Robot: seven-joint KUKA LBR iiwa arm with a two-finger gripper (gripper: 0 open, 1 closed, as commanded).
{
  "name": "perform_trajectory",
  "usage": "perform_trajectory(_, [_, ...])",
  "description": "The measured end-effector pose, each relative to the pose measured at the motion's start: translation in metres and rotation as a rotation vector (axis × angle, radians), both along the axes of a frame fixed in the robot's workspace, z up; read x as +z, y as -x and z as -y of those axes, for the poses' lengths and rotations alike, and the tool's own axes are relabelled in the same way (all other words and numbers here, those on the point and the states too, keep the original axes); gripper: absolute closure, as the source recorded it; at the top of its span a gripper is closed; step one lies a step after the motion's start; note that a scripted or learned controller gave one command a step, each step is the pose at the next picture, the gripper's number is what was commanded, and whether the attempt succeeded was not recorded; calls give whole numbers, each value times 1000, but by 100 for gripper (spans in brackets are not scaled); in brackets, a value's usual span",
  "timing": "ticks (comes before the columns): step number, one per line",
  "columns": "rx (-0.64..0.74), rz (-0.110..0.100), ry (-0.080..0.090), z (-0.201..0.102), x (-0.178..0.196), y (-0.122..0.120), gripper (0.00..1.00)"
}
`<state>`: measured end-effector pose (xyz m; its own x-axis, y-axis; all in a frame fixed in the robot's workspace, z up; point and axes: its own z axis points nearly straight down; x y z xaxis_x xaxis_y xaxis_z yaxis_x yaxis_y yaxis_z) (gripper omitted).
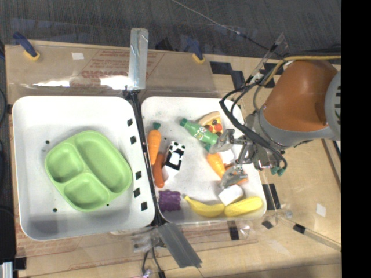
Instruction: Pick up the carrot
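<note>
The carrot [153, 144], orange with a green top, lies lengthwise along the left wall of the right bin [191, 104]. My gripper [233, 158] hangs low over the right half of that bin, well to the right of the carrot and apart from it. A small orange piece [215, 164] lies right beside the gripper on its left; whether they touch is unclear.
Also in the right bin are a green bottle [199, 130], a pizza slice [211, 121], a black-and-white block [175, 155], a purple grape bunch [170, 200], a banana [204, 207], a yellow piece [244, 206] and a white block [230, 194]. The left bin holds a green divided plate [88, 169].
</note>
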<state>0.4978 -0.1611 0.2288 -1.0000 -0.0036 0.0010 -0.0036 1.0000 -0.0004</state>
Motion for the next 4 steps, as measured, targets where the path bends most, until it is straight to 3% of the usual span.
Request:
perform_trajectory(1, [154,0,-1,14,-61,-46,0])
perform_trajectory(2, [139,1,-1,48,-138,-58,0])
perform_trajectory(3, [151,6,1,45,-125,-61,100])
perform_trajectory(4, [228,12,3,22,-35,-74,100])
